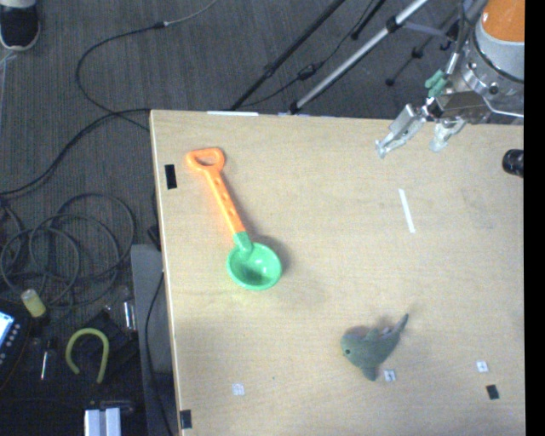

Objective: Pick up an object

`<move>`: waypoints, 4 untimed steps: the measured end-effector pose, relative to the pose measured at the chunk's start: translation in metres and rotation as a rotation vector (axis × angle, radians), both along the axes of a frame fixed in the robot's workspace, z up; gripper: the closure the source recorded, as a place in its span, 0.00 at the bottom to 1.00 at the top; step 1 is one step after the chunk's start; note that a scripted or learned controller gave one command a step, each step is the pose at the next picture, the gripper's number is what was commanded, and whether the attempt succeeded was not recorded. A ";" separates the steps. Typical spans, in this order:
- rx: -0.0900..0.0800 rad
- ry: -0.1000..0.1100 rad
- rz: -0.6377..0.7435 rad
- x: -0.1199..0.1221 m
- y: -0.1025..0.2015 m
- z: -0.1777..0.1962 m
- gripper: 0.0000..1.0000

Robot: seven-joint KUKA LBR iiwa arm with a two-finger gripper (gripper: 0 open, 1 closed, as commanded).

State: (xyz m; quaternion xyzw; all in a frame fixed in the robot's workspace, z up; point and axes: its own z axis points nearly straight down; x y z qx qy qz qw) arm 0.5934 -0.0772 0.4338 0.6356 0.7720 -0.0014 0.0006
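you have one toy scoop [238, 228] on the bench [341, 255], green bowl and orange handle, lying toward the left edge. you have one grey-green toy whale [371, 345] near the front edge. one short white stick [407, 210] lies toward the back right corner. you can count three small pale tags on the surface along the front edge, and about four small black marks near the left and right edges.

At the far right we see our grey arm's wrist with its bright orange band [508, 19] above a silver metal collar. Below it sits a boxy grey hand [413, 139] with a small green fitting on its left side and two pale, translucent-looking slim fingers [393, 140].
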 end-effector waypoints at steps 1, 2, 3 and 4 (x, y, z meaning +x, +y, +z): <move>0.001 0.000 0.269 -0.014 0.067 0.000 0.00; 0.001 -0.001 0.273 -0.001 0.076 0.000 0.00; 0.000 -0.001 0.372 0.049 0.015 0.000 0.00; 0.002 0.000 0.613 0.069 0.068 -0.082 0.00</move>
